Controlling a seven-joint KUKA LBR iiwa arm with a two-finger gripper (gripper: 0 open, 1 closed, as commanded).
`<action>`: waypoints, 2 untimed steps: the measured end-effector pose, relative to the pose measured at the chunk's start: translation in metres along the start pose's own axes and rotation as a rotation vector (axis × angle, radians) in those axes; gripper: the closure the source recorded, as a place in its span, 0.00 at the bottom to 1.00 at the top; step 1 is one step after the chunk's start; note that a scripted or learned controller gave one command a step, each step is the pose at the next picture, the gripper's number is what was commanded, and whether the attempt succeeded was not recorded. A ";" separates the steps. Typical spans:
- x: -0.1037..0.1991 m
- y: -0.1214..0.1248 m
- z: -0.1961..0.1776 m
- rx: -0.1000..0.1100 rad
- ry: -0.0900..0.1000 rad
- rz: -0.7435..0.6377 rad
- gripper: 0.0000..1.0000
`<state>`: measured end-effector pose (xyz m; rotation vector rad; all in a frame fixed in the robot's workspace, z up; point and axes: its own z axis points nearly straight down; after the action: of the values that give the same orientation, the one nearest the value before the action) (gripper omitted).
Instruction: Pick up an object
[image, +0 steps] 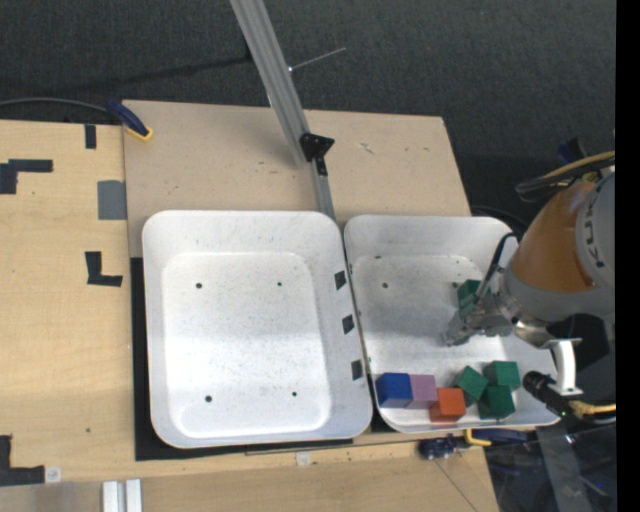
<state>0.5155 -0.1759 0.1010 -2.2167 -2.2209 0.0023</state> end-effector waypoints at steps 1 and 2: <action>-0.003 0.008 -0.047 -0.006 -0.003 0.001 1.00; -0.004 0.010 -0.089 -0.007 -0.003 0.000 1.00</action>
<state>0.5257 -0.1797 0.1898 -2.2218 -2.2250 -0.0021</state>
